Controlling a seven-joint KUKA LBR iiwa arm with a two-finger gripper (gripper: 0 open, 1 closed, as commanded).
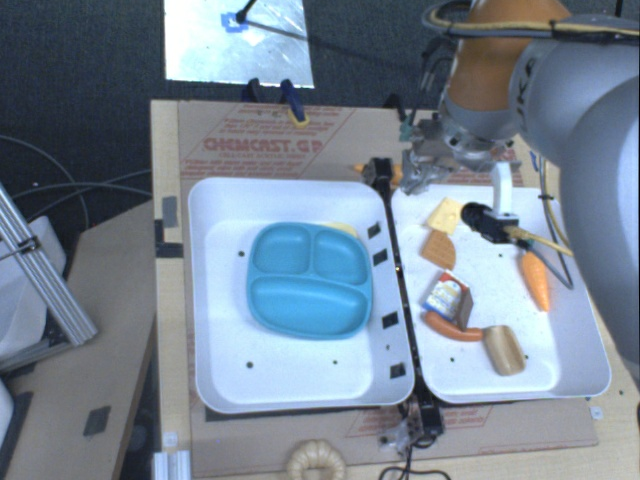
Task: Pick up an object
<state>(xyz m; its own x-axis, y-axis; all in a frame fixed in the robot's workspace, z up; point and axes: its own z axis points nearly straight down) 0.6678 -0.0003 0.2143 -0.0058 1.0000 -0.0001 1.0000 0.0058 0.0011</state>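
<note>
Where the gripper (418, 176) hangs, I cannot tell how it stands. Just below it lies a yellow cheese wedge (445, 214). A carrot (537, 280) lies farther off.

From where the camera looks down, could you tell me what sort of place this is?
Probably a robot lab's pick-up test bench: two white bins sit side by side on cardboard, toy food such as a carrot lies in the right one, and cables trail over the floor.
</note>
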